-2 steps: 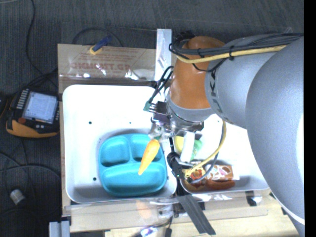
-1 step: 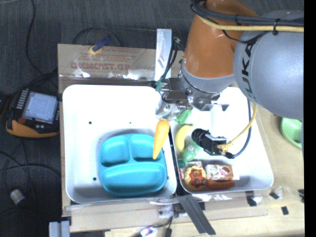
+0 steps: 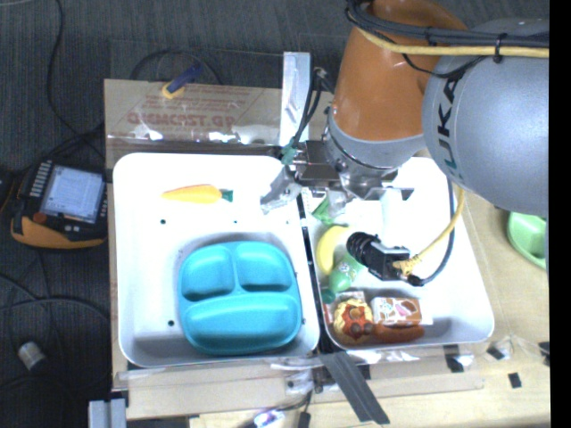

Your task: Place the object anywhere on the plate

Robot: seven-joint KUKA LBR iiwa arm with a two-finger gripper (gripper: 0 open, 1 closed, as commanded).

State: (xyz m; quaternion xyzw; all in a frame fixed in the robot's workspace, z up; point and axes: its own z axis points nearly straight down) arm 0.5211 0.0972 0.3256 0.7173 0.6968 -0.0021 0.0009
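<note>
A blue divided plate lies in the near half of the left bin. A yellow toy carrot with a green tip rests behind it near that bin's far wall. My gripper hangs under the orange-banded wrist, over the far left part of the right bin. Just below it lie a yellow banana-like piece and a green piece. The wrist hides what is directly under the gripper.
Brown and red food packets lie along the right bin's near wall. A cardboard sheet sits behind the left bin. A handheld device lies on the floor at left. A green object sits at the far right.
</note>
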